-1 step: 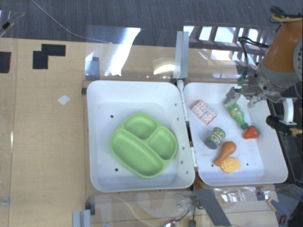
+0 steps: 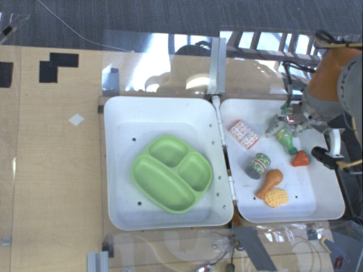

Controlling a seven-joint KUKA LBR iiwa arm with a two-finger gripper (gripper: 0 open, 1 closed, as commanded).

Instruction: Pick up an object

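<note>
**Hand over the green bottle at the right bin's far side**

We take the green toy bottle [image 2: 286, 139] as the likeliest target. It lies in the far right part of the right bin [image 2: 323, 208], its long axis running on a slant from upper left to lower right, with an orange-red toy piece [image 2: 301, 158] just beside its lower end. The hand [image 2: 288, 123] sits at the bottle's upper end, so the object lies directly beneath and slightly toward us from it; touching or just above, we cannot tell. We also cannot tell how the hand is set, wide or narrow, because the metal parts blur into the bottle's top.

Outward from there, in the same bin: a pink patterned box [image 2: 244, 134] to the left near the divider, a small striped can [image 2: 258, 165] below it, then a toy drumstick [image 2: 269, 182] touching a yellow corn piece [image 2: 276, 197] toward the near edge. All are well apart from the hand compared with the bottle.

The arm [image 2: 334, 78] enters from the right, its orange band above the wrist, bent down steeply over the bin's far right corner.

The left bin [image 2: 122, 129] carries a green divided plate [image 2: 172, 173], far from the arm. Both bins rest on the wooden surface [image 2: 51, 163].

We judge that a grasp should close across the bottle's slanted axis.
</note>
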